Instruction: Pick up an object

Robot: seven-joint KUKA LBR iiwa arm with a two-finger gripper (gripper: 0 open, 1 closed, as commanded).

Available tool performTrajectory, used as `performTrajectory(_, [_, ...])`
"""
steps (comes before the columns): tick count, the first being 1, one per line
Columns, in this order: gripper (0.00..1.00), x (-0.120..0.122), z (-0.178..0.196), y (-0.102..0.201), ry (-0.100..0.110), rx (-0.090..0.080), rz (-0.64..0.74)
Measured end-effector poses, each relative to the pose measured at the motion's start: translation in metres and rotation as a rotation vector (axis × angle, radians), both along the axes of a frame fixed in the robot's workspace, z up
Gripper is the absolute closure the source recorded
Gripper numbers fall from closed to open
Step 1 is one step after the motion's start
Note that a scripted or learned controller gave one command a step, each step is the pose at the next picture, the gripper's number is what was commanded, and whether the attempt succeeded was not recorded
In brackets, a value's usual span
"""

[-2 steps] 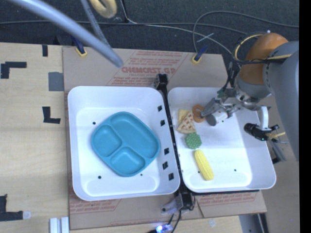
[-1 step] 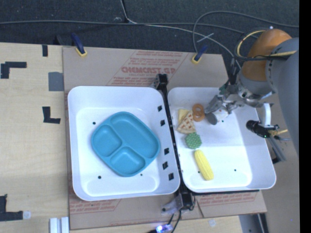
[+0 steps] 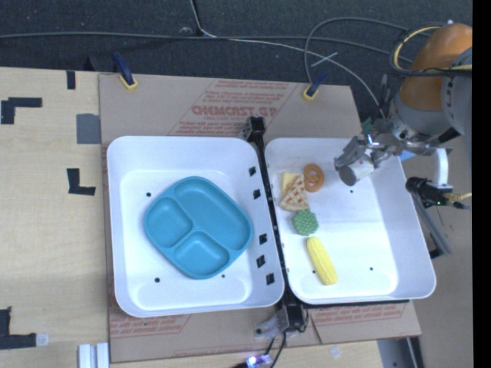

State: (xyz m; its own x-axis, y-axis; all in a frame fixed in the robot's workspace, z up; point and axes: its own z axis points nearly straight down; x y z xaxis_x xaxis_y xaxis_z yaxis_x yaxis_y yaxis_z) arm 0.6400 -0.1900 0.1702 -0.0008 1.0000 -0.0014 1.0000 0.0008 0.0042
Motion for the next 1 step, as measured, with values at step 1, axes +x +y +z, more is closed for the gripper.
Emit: performTrajectory(1, [1.00,0.0009,0.0533,0.0002,0.001,0.000,0.001])
